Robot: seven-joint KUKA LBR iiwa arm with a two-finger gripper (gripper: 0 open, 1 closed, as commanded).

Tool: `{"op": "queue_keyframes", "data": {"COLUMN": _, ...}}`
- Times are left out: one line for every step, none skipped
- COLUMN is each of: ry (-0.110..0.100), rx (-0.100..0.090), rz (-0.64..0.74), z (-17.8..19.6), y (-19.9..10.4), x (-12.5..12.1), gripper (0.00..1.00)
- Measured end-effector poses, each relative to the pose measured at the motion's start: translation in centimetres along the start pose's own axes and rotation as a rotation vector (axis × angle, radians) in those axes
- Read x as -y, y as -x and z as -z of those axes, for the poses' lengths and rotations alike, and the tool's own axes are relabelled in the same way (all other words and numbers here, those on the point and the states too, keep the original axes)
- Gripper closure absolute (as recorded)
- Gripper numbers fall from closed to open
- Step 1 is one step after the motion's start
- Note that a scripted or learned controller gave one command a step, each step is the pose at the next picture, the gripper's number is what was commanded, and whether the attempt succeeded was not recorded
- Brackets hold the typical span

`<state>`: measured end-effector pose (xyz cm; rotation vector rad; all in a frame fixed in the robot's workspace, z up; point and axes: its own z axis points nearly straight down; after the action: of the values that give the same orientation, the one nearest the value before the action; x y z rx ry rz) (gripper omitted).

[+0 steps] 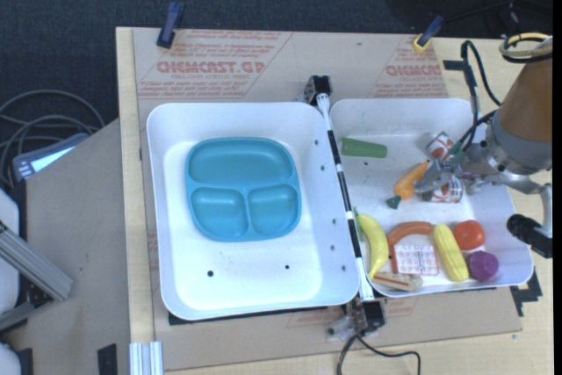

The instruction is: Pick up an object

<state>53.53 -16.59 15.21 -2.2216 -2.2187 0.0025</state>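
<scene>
Gripper [446, 174] is seen low in the right bin [397, 114], jaws down among a carrot [410, 181] and a small red-white can [441, 143]; jaw state cannot be told, the tips are blurred into the clutter and nothing is clearly seen between them. Likely target is judged to be the carrot, lying tilted just left of the gripper, touching or nearly touching it. It is judged light, stiff plastic, smooth and a bit slippery, tapered; best taken across the thick middle, not the thin green end. The can is just behind the gripper, light, rigid, apt to roll. In front of the gripper toy foods are packed: banana [375, 245], corn [450, 251], tomato [470, 234], plum [483, 264]. A green block [363, 148] lies left of the can. A blue tray [243, 187] sits in the left bin [167, 189]
</scene>
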Motion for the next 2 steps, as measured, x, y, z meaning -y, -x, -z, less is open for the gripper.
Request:
{"op": "queue_keyframes", "data": {"ry": 0.003, "rx": 0.001, "rz": 0.001, "z": -5.2, "y": -0.9, "x": -3.2, "gripper": 0.0}}
{"op": "queue_keyframes", "data": {"ry": -0.001, "rx": -0.002, "rz": 0.002, "z": -6.8, "y": -4.3, "x": -2.7, "gripper": 0.0}}
